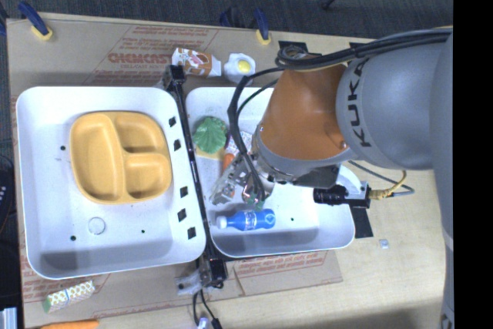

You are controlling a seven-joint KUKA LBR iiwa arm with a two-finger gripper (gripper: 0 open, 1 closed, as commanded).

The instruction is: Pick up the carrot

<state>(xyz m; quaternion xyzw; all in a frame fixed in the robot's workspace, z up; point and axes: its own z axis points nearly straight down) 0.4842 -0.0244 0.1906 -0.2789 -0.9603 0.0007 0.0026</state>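
Observation:
The carrot (227,161) shows as a small orange tip in the right bin (308,239), just below a green leafy vegetable (209,133). Most of the carrot is hidden under the arm. My gripper (237,185) hangs low in the right bin, directly beside and slightly below the carrot's visible end. The grey arm with its orange band (304,119) covers the bin's middle and right.
A blue-labelled plastic bottle (248,221) lies near the right bin's front edge. The left bin (38,166) holds a yellow divided tray (122,156). Small items (192,62) and a yellow-and-white one (240,65) rest on the cardboard behind the bins.

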